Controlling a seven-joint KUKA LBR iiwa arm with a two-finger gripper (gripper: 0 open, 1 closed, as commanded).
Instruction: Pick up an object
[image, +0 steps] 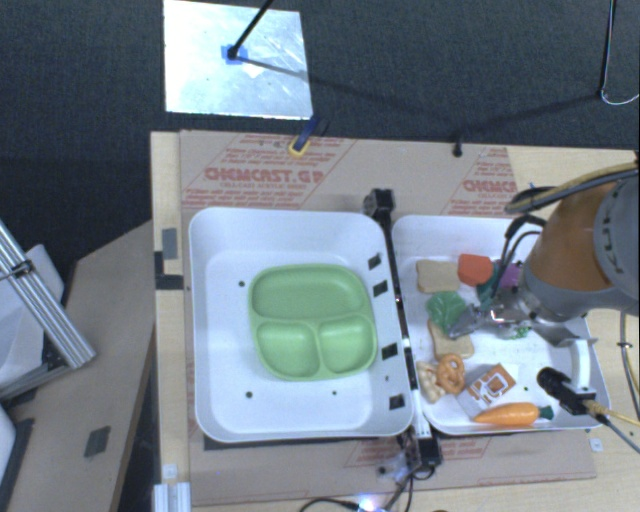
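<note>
With the green three-compartment plastic plate (310, 322) alone in the left white bin (215, 300), we judge the hand (470, 322) is reaching onto the dark green leafy toy (447, 307) in the right white bin (590, 385) (grip state unclear), so closing and lifting comes next.

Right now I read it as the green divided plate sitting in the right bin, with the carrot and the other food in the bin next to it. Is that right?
Not quite. The camera view shows the green divided plate in the left bin, not the right one. The carrot and the other food are in the right bin, where the gripper is.
</note>
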